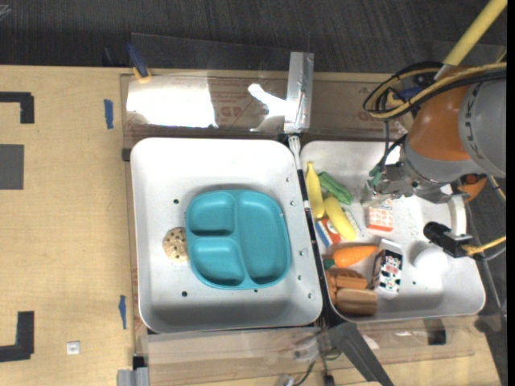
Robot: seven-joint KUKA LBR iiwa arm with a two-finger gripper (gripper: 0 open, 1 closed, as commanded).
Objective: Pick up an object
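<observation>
Bench: two white bins [153,215] | arm [451,135] bent over right bin | fingers [386,185]: grip state unclear

Tray [241,240] in left bin [153,215]

We see toys crowding right bin's [471,292] left side: yellow banana [336,215] lying lengthwise, green pepper [334,188] beside it, orange carrot [354,256] below, brown hot dog [354,290] at front, small red-white box [381,216] near centre.

Bench [56,240] — two white bins [153,215] side by side.
</observation>
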